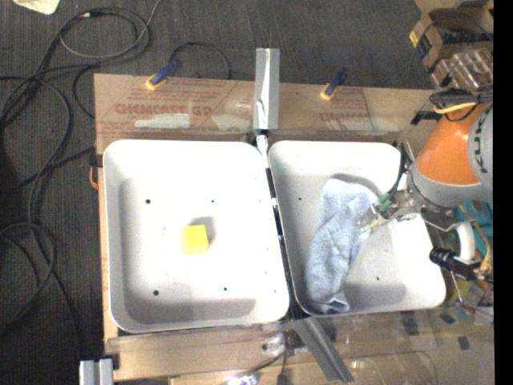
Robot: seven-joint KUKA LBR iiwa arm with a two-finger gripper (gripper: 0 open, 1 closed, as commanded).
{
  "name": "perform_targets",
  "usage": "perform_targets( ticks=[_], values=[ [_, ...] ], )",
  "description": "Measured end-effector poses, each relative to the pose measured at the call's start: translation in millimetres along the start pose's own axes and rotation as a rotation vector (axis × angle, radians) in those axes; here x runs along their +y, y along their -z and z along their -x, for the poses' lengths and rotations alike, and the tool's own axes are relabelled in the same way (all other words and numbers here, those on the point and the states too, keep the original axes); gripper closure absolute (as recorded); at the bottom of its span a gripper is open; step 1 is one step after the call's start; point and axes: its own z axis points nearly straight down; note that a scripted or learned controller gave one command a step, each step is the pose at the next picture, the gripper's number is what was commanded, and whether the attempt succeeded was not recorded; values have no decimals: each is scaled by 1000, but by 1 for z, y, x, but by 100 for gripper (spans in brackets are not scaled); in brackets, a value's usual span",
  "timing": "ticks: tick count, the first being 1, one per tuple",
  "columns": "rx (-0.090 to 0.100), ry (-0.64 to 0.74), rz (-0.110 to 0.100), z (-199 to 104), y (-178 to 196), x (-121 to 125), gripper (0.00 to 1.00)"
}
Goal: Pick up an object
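So the pincer [375, 212] is being held low inside the right bin [417, 295], tips right at the upper right edge of the pale blue towel [337, 243]. Whether it's spread or pinching the cloth can't be told, too small and blurry there. The towel is being left draped from the tips down and to the left, ending bunched at the bin's near wall. A yellow block [195, 238] is sitting well off to the pincer's left, in the left bin [144, 163], slightly lower in the view.
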Motion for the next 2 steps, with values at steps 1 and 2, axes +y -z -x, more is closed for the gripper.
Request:
perform_targets(
  ticks=[1, 2],
  values=[
    [0, 0, 0, 0, 0, 0, 0],
    [1, -137, 7, 16, -12, 51, 0]
  ],
)
